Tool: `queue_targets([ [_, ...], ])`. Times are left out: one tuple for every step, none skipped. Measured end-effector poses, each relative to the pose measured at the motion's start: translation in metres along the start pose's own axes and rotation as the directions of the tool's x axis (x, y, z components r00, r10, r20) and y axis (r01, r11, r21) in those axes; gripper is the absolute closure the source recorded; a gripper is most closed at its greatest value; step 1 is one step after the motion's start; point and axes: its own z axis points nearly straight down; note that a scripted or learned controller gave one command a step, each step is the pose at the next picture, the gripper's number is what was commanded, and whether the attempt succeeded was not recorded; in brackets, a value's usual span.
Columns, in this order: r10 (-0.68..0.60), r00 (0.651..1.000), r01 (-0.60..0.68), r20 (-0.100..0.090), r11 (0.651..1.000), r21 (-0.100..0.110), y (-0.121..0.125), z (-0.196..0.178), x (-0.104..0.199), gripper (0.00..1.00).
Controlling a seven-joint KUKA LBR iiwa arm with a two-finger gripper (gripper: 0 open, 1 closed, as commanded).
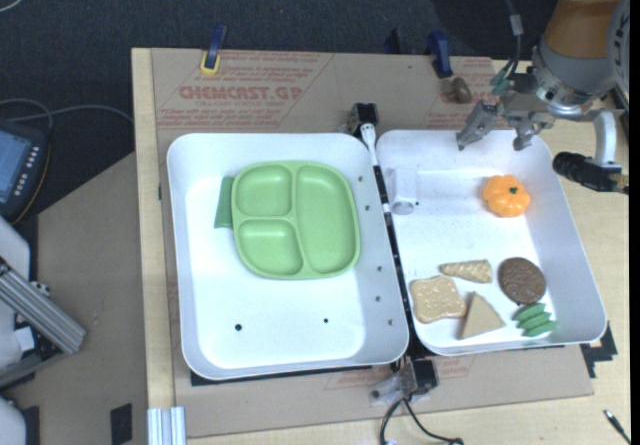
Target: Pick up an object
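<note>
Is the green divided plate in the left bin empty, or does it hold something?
Empty. All three compartments of the green divided plate show only bare green surface; the toy foods lie in the right bin.

the bench (160,333) is pale wood, topped by a brown printed board (300,83). two shallow white bins rest on it side by side, touching: the left bin (200,263) and the right bin (570,233).
</note>
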Motion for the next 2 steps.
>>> queue_targets([
  [-0.002,1.000,0.002,0.002,1.000,-0.015,0.003,-0.009,0.000,0.00],
  [-0.002,1.000,0.002,0.002,1.000,-0.011,0.001,0.053,0.001,0.00],
])
